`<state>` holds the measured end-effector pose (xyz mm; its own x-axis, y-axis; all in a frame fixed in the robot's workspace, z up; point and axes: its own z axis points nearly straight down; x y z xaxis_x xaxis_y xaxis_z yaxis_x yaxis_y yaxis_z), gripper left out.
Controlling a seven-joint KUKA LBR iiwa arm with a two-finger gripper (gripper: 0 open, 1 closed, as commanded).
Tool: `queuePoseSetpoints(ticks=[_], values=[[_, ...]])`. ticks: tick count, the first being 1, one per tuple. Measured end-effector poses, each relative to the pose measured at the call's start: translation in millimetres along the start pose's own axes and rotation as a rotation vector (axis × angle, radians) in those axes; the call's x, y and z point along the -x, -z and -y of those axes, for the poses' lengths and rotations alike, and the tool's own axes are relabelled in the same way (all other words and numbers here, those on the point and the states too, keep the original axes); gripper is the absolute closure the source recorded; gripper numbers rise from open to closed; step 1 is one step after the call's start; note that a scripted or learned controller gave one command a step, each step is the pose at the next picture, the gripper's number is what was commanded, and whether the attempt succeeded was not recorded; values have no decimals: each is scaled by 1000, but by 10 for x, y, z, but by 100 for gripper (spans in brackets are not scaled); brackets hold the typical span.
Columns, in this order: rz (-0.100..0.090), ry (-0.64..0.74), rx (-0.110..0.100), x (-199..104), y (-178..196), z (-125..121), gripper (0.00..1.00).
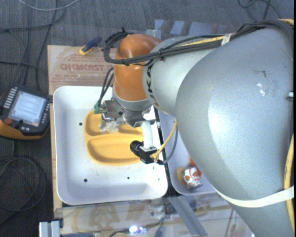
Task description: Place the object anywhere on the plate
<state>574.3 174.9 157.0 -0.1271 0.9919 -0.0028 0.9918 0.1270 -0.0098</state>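
A yellow-orange divided plate (106, 149) lies in the left white bin (69, 181), right of its middle. My gripper (109, 123) hangs low over the plate's far end, under the orange wrist band (130, 68); the wrist body hides what is beneath it. A small red and white object (190, 177) lies in the right bin (180, 190), at its near left corner and apart from the gripper. The grey arm covers most of that bin.
A black cable fitting (140, 152) on the arm hangs over the plate's right edge. Behind the bins lies a brown printed board (79, 68). A teach pendant (22, 113) and loose cables sit on the floor at left.
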Motion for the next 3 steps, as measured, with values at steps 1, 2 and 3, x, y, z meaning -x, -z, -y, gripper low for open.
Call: queuePoseSetpoints(ticks=[1,2,3], values=[[0,-64,0,574,14,-98,100],[0,-78,2,870,239,-245,100],[0,27,1,239,451,268,100]])
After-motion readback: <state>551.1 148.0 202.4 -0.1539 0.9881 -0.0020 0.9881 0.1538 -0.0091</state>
